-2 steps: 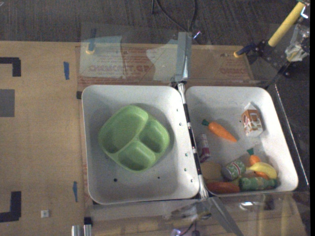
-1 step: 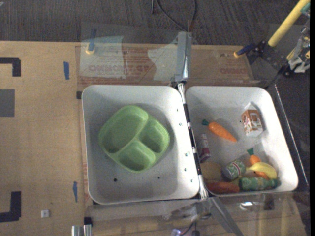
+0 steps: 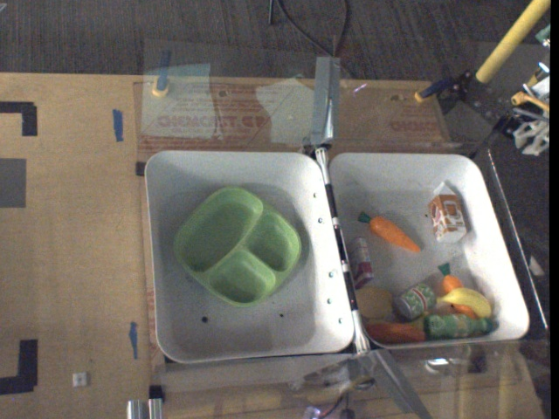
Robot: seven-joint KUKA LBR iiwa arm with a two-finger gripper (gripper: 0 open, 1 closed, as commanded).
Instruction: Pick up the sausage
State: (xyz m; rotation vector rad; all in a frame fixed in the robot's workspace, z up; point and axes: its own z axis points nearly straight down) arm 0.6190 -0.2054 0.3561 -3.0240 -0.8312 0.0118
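Two shallow white bins are sitting side by side on the tan surface [image 3: 70,260]. The left bin [image 3: 175,177] is carrying a green divided tray [image 3: 238,244], lying slightly turned. The right bin [image 3: 410,177] is holding the small items. The sausage [image 3: 395,331], a reddish-orange link, is lying lengthwise against the near wall of the right bin, close to its near-left corner, touching a green packet [image 3: 456,325] at its right end. A small can [image 3: 414,300] is standing just behind it, with a banana [image 3: 468,300] to the right. A carrot [image 3: 393,232] is lying mid-bin, a small carton [image 3: 446,216] toward the far right, and a dark tube [image 3: 362,261] along the left wall. The tool [image 3: 531,116] is appearing at the upper right corner, outside the bins and well apart from the sausage; whether it is wide or narrow cannot be told.
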